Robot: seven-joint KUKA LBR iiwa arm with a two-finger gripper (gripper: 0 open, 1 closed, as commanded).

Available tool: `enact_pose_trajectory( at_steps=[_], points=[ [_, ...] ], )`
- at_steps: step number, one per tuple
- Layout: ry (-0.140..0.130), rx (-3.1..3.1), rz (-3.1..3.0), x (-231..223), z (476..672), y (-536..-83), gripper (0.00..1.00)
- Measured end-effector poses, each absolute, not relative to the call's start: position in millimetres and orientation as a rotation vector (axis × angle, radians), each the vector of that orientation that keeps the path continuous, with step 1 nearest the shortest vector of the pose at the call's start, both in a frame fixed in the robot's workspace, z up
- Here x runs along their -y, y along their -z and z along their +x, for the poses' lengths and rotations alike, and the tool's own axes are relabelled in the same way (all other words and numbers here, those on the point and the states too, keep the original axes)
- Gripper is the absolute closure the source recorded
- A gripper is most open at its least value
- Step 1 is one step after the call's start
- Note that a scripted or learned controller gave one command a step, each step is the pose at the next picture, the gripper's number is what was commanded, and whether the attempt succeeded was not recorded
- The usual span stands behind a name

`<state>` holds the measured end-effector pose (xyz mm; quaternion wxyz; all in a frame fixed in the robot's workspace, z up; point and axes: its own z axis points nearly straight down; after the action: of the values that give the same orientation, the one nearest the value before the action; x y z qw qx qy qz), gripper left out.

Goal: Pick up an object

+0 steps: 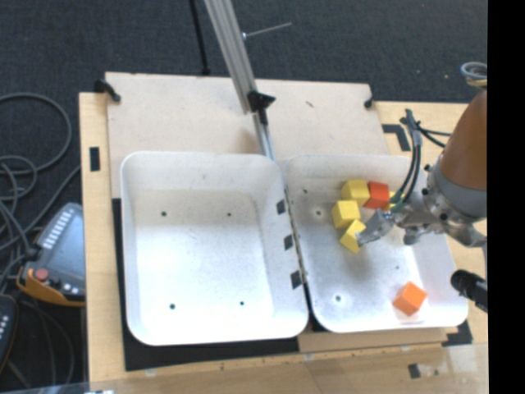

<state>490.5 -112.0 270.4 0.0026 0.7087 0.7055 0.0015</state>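
The right bin (pixel 328 302) holds a cluster of blocks. A yellow cube (pixel 355 191) sits beside a red cube (pixel 378 195), with a second yellow cube (pixel 345 213) and a third yellow block (pixel 353 237) just below them. An orange cube (pixel 410 299) lies alone near the bin's front right corner. My gripper (pixel 379 225) hangs low over the right bin, right beside the lowest yellow block and just under the red cube. I see no block held in it.
The left bin (pixel 205 253) sits beside the right one, sharing a raised divider (pixel 289 228). A slanted aluminium pole (pixel 234 48) rises from behind the bins. Cables and a pendant (pixel 57 253) lie on the floor at the left.
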Motion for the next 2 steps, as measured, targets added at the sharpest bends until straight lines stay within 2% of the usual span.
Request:
enact_pose_trajectory(
  at_steps=[1,2],
  points=[
    [-0.009,-2.207,2.222,112.7,491.8,-280.9,1.0],
    [-0.01,-2.205,2.224,112.7,491.9,-280.9,0.0]
  ],
)
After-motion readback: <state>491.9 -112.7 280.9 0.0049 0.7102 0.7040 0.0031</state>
